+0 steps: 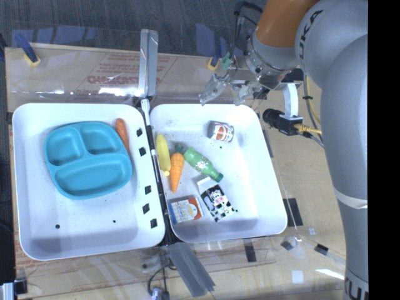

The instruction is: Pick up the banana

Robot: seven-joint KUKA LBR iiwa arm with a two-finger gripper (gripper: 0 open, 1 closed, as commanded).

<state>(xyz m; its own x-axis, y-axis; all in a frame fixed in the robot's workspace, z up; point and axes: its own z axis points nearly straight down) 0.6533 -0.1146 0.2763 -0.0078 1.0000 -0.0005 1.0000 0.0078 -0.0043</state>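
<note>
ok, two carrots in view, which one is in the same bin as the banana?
The carrot in the right bin, lying right beside the banana. The other carrot sits in the left bin, against the blue plate.

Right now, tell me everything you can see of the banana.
The banana is small, yellow and smooth, like a plastic toy. It lies flat in the right bin, close to that bin's left wall, its length running from the far side toward the near side. An orange carrot lies alongside on its right, close or touching. The gripper is over the bin's far rim, apart from it.
</note>
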